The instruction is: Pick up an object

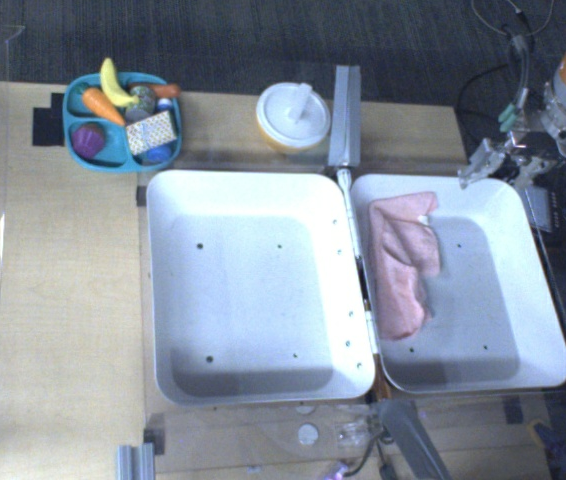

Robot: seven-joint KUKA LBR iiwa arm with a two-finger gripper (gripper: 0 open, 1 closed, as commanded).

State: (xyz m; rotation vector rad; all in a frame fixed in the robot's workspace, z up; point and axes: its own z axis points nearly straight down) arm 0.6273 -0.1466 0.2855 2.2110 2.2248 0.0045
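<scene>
Left bin [253, 193]: floor bare across its whole width, open from above on all sides. Right bin [523, 288]: pink cloth [401, 268] lies crumpled along the left wall, from the far left corner down past mid-bin; centre and right half of the floor are free. Gripper [488, 163] sits over the right bin's far rim, near the far right corner, well apart from the cloth. Raised divider [345, 118] stands between the bins at the far edge. On the table behind the left bin: white lidded bowl [293, 115] and blue toy-food tray [123, 123], both outside the bins.
</scene>
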